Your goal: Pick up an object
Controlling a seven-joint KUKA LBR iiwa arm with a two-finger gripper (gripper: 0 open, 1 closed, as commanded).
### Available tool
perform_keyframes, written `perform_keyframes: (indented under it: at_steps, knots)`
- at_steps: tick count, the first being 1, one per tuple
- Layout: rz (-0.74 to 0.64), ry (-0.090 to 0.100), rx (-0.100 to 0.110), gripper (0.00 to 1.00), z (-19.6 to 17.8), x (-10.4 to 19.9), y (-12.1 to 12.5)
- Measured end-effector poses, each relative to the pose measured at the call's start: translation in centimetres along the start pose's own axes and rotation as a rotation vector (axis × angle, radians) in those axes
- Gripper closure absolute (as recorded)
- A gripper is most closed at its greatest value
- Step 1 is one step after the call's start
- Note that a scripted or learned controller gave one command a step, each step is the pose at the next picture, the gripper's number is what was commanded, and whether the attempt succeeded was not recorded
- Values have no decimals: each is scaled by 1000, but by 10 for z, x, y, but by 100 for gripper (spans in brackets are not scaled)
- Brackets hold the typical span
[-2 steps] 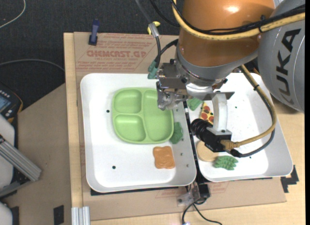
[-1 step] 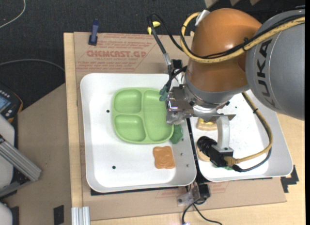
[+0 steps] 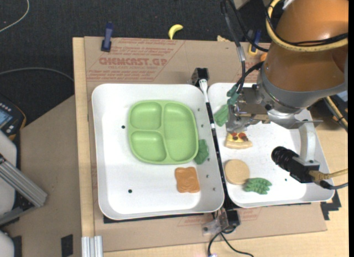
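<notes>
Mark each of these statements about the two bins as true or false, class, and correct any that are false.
1. The green divided plate lies in the left bin. True.
2. The orange waffle piece sits on the green plate. False: it lies on the bin floor beside the plate.
3. The gripper is above the pizza slice in the right bin. True.
4. The round tan cookie is in the left bin. False: it is in the right bin, next to the green leafy piece.
</notes>
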State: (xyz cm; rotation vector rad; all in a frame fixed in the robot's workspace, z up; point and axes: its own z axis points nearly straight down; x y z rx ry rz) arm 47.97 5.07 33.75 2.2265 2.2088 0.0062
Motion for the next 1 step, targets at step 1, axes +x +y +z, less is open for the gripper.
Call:
perform_keyframes:
  at_steps: [1]
  knots:
    - [-9, 2, -2, 100, -74, 7, 1]
